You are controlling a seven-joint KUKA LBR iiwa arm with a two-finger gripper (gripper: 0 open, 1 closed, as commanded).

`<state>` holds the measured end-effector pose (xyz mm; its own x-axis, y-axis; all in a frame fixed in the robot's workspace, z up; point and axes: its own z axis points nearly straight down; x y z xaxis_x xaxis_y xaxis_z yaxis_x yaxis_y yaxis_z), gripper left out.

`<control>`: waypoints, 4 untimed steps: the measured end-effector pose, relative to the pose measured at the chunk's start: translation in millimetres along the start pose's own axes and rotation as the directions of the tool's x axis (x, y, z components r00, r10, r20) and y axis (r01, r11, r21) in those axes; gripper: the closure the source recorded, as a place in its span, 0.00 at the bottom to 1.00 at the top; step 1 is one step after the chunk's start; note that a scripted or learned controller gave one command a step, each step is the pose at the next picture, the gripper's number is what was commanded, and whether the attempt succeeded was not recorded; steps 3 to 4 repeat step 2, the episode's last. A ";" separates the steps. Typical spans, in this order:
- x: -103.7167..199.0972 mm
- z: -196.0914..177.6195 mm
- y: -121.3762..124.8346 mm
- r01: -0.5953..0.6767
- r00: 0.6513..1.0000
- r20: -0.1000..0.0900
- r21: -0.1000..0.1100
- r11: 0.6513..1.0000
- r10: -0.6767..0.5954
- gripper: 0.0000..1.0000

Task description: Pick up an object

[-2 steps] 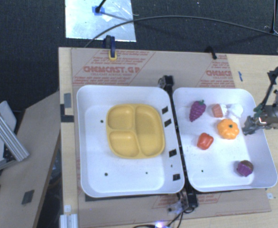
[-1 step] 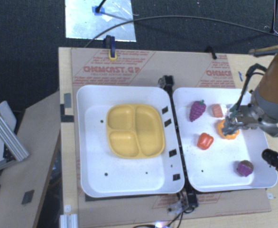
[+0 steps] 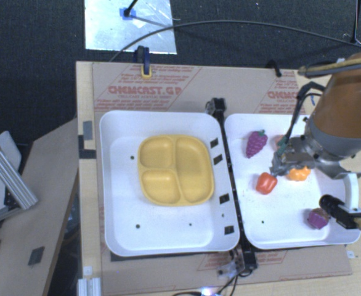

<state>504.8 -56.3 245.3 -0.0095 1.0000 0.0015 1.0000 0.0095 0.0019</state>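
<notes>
Though plainly low over the right bin [image 3: 273, 239], hard to read at the tip: gripper [image 3: 283, 164] dark and metallic, spread or pressed together, cannot tell which. Hung from a grey arm with a broad orange band.

Just beside the gripper, toward the bin's middle, a red-orange toy pepper [image 3: 266, 182], glossy and rounded, lying on the white floor. On the other side, close against the gripper, a small orange piece [image 3: 299, 174], lumpy, partly hidden by the wrist. Farther back, a purple bunch of grapes [image 3: 256, 143], knobbly, green at the stem, apart from the pepper. Near the right front corner, a small purple piece [image 3: 318, 219], half covered by a black part of the arm.

Left bin [image 3: 119, 227]: shallow, smooth white plastic, rounded corners. Inside, near the middle, one yellow divided plate [image 3: 175, 168] — squarish, soft-cornered, matte, parted by raised ribs into compartments.

Under both bins, a brown cardboard sheet [image 3: 168, 91] with red print. Along the shared edge, black clips [image 3: 220, 165].
</notes>
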 end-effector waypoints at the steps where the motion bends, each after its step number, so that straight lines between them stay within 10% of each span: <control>1: 62.6 -0.5 -0.1 0.002 1.000 -0.001 0.000 1.000 -0.002 1.00; 2: 116.0 16.7 2.4 0.001 1.000 0.000 0.002 1.000 -0.001 1.00; 4: 116.0 16.7 2.4 0.001 1.000 0.000 0.002 1.000 -0.001 1.00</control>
